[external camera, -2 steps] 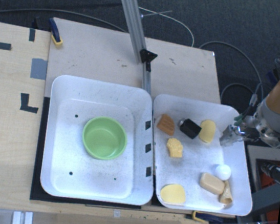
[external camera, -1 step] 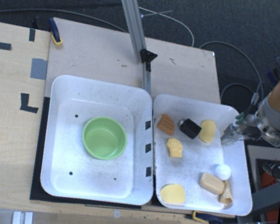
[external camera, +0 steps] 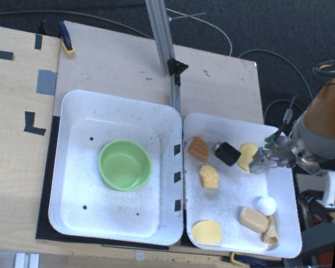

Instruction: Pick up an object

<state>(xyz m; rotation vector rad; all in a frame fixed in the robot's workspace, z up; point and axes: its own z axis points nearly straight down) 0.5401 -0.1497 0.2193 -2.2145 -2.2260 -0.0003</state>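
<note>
Yellow disc [external camera: 207, 232] foremost; black block [external camera: 227, 153] beside fingers [external camera: 259, 162].

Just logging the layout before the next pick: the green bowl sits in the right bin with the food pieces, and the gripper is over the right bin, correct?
Not quite. The camera view shows the green bowl in the left bin, apart from the food pieces, which lie in the right bin. The gripper is over the right bin, as you said.
</note>
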